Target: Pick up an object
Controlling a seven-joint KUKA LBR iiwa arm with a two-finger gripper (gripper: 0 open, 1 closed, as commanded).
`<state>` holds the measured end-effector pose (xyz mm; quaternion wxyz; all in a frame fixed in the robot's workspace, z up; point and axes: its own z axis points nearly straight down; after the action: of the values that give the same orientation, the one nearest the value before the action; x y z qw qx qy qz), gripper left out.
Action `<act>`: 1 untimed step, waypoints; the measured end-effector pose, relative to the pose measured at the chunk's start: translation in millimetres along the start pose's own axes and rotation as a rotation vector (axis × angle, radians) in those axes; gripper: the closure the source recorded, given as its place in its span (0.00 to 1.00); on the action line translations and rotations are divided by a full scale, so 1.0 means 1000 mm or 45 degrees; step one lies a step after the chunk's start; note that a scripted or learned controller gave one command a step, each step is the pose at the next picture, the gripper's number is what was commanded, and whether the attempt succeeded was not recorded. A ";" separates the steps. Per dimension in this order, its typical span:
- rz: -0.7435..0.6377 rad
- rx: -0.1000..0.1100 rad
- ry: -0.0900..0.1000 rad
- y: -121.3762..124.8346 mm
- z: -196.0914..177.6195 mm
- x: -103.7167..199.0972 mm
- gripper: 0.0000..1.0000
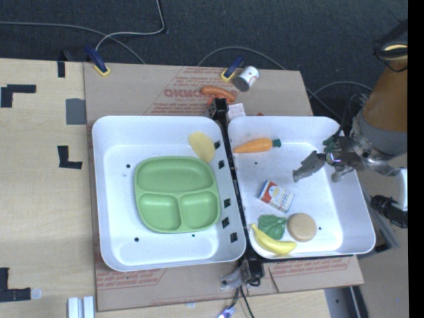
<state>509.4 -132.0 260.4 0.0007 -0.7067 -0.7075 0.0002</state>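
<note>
**binwatcher:** The grey two-finger end effector hangs over the right white plastic bin, fingers spread wide, nothing between them. What should it go for?

**gripfan:** I'd pick the small red-and-white carton — just left of and below the end effector, lying clear of the round tan bun. Square the fingers to its short sides, drop straight down.

Two white bins; one green tray; six food items.
</note>
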 end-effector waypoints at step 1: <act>0.000 0.004 0.001 0.033 0.096 0.030 0.00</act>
<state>541.7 -101.6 164.6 0.0018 -0.7066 -0.7076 0.0011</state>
